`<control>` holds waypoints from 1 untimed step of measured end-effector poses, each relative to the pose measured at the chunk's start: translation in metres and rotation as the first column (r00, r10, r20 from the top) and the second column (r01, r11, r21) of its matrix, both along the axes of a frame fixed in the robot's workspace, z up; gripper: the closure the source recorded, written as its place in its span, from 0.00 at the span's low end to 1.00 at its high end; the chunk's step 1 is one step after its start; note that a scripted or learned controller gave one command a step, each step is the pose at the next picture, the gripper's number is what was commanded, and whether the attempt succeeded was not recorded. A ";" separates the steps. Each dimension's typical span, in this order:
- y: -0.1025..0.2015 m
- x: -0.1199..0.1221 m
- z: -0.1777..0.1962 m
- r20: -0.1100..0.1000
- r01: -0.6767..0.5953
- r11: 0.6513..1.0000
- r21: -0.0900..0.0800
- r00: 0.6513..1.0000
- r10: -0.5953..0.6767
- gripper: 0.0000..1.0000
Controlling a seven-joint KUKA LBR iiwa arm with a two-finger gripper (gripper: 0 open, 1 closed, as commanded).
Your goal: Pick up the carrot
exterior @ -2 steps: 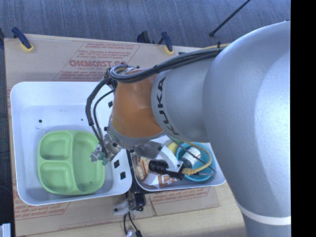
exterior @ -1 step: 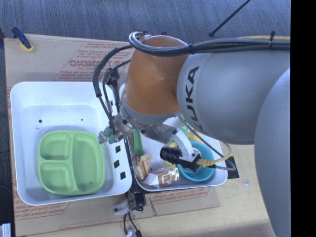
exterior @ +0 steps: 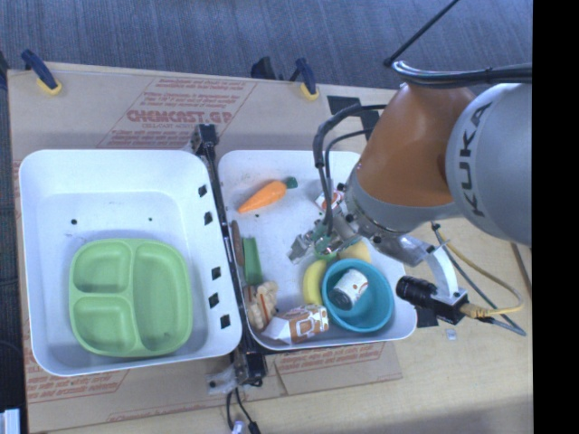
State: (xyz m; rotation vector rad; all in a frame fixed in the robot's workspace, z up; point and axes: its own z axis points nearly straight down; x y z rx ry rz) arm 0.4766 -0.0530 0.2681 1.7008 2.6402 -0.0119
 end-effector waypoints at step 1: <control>-0.049 -0.004 -0.129 -0.017 0.028 1.000 0.007 0.999 -0.028 1.00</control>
